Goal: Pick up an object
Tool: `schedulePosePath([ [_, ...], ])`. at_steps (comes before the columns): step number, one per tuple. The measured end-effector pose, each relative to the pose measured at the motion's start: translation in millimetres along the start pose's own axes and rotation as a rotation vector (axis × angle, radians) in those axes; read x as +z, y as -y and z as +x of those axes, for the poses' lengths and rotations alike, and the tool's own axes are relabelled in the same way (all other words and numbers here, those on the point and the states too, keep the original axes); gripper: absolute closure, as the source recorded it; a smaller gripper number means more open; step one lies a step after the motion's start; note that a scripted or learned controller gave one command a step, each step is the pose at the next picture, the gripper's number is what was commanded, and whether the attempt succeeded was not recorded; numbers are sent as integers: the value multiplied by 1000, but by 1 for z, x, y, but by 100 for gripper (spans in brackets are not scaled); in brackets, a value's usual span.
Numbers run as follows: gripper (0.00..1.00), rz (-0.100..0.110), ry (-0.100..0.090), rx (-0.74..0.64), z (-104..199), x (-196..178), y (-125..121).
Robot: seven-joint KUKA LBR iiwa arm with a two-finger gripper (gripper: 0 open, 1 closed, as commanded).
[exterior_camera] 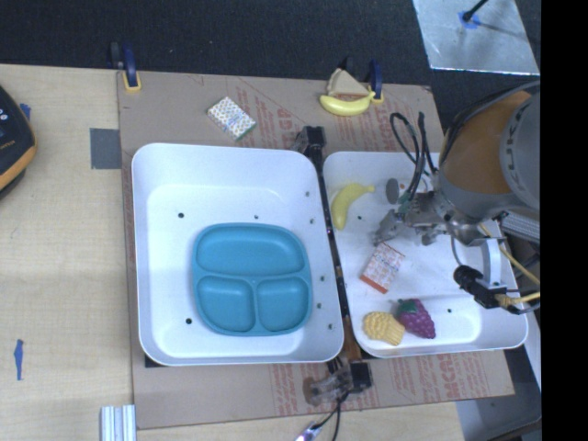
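Gripper [397,228] sits low in the right bin [501,338], fingers pointing left toward the bin's middle; blurred metal there, so cannot tell how it is set, and nothing visibly between the tips. Now left to right. Far left edge of the bench: a black and orange device [13,145], cut off by the frame. Grey tape patch [105,147] on the wood just left of the left bin [156,182]. Left bin holds one blue divided plate [251,278], roughly centred, bare white floor all round it, widest along the top and left walls. Behind that bin on the cardboard mat, a small patterned packet [231,117], well apart from the rim. Bins touch or nearly touch at the shared middle wall. Behind the right bin, at the mat's far edge, a yellow banana [345,105] with a sandwich wedge [347,84] lying against it, next to a blue clamp [375,79]. Inside the right bin: a yellow banana-shaped toy [344,202] close to the left wall, near the top corner; a red and white packet [381,267] just below the gripper tips, apart from them; yellow corn piece [383,328] and purple grapes [416,318] side by side, touching, near the front wall. Open floor in the right bin lies between packet and grapes and along the lower right, where a black cable fitting [478,288] hangs off the arm [487,163]. Arm covers the bin's top right corner.
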State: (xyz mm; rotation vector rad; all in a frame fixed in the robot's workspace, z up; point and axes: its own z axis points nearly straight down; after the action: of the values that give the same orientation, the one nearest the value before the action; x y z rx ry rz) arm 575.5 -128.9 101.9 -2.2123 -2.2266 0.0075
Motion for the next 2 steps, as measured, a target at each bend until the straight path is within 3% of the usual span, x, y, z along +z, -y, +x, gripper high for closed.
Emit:
schedulePosePath([
  [1, 0, -1, -1, 1, 31, 10, 11],
  [2, 100, 0, 0, 0, 30, 0, 11],
])
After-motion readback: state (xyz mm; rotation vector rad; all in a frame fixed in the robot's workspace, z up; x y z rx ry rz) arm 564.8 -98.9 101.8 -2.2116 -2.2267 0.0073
